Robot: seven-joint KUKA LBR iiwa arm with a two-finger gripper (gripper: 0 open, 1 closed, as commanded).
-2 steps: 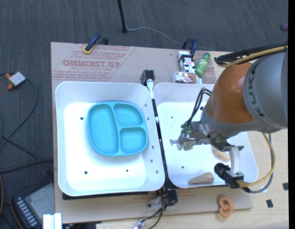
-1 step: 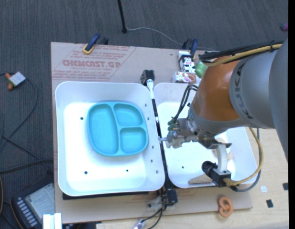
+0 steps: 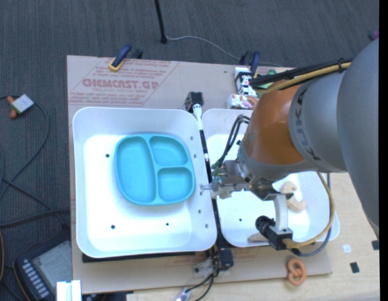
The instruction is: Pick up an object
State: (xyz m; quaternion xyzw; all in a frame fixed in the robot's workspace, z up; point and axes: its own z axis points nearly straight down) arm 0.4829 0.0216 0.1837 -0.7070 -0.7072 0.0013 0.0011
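Gripper [image 3: 214,187] low at the right bin's [image 3: 319,227] left wall — its opening cannot be told; risk: striking the wall, missing the tan object [image 3: 296,200].

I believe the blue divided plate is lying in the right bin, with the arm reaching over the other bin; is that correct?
Not quite: the camera view shows the blue divided plate lying in the left bin, with the arm reaching over the other bin.
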